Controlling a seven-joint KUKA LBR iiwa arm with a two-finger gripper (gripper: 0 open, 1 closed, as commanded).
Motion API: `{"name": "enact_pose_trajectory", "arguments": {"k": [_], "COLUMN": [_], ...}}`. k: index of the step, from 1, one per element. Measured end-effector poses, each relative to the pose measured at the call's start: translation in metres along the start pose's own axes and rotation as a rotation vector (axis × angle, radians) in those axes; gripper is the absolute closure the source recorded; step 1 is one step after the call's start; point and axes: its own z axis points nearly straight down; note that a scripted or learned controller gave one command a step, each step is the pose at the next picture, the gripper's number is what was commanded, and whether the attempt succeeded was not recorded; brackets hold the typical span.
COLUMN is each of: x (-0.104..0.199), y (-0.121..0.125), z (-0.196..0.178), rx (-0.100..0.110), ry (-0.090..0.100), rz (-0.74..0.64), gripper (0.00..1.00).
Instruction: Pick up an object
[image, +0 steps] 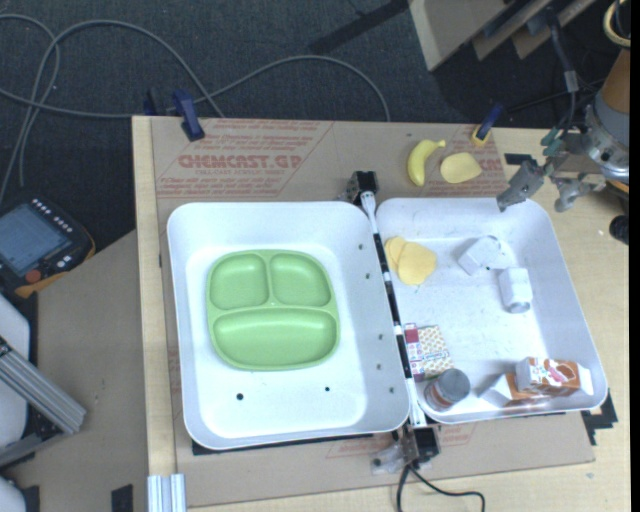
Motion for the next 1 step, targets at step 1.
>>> {"name": "enact_pose_trajectory", "arguments": {"k": [1], "x": [0.0436], "y": [-0.0108], "z": [0.1514], "rx": [-0.008], "ry": [-0.001], "rz": [-0.001], "gripper": [0.0]}}
